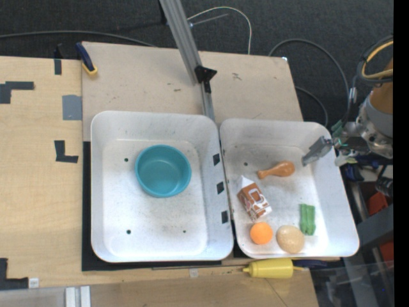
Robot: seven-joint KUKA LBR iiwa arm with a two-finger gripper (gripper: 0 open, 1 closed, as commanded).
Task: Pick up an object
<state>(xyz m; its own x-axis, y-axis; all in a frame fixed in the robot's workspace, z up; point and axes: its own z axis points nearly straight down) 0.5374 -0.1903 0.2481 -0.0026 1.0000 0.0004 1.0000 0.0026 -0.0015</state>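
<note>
The right bin [332,190] holds an orange drumstick-shaped toy [277,170], a brown and white packet [254,201], an orange ball [261,233], a tan egg-shaped object [290,238] and a green strip [308,219]. My gripper [316,150] hangs over the bin's upper right corner, right of the drumstick and apart from it. Nothing shows between its fingers.
The left bin [108,171] holds a teal bowl [163,171]. A yellow bottle [273,268] lies on the bench just below the right bin. A grey pole [185,31] slants down to the gap between the bins. Cables trail behind the bench.
</note>
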